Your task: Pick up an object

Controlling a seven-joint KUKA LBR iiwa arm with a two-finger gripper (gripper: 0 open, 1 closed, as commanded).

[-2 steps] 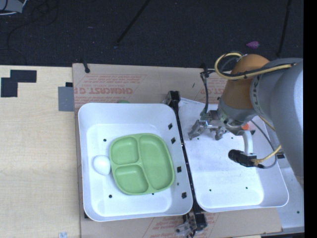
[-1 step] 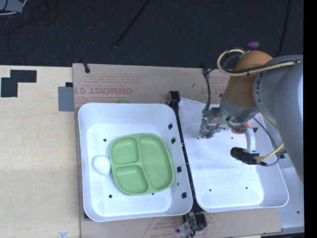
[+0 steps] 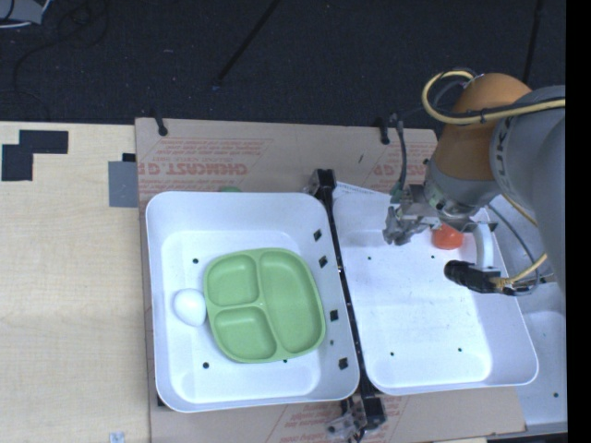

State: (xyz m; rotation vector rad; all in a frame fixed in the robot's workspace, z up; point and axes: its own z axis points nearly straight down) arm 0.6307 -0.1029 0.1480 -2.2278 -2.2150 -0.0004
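Observation:
A green three-compartment plate point(image 3: 263, 305) lies in the left bin point(image 3: 175, 377). A small white ball point(image 3: 190, 306) rests against the plate's left edge. In the right bin point(image 3: 434, 358), a small orange-red object point(image 3: 448, 237) sits near the far right wall, partly hidden by the wrist. My gripper point(image 3: 400, 227) hangs low over the far part of the right bin, just left of the orange-red object. Nothing shows between its fingers.
A black divider point(image 3: 334, 284) runs between the two bins. The bins sit on a cardboard sheet point(image 3: 259, 155) on the wooden bench. The arm's grey body fills the area right of the right bin.

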